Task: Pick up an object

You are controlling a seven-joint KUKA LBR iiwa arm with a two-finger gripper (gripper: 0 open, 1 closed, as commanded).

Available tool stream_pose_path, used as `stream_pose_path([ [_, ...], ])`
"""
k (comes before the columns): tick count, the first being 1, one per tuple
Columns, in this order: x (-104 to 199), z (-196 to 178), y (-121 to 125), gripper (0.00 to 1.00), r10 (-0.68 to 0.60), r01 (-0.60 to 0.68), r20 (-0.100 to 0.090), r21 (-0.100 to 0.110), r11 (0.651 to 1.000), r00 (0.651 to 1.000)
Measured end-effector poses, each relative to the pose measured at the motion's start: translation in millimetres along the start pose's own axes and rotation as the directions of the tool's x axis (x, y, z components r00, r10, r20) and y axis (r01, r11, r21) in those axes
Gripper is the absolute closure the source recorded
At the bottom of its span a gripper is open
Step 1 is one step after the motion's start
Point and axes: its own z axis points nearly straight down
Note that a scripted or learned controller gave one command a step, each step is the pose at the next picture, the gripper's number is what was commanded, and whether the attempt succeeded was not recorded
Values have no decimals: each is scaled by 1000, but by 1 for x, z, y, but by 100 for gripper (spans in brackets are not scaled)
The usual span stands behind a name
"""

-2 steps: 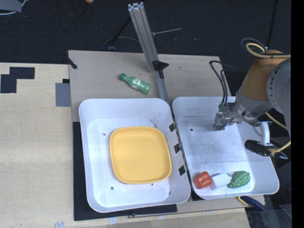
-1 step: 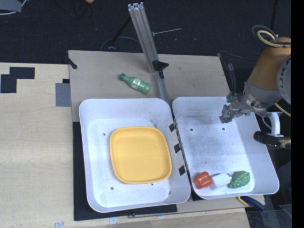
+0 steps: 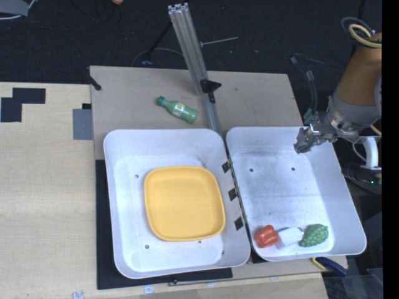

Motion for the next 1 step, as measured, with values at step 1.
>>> stream_pose_path([
  [1,-5,-44,5,100,1,-1,0,1,1000,1000],
])
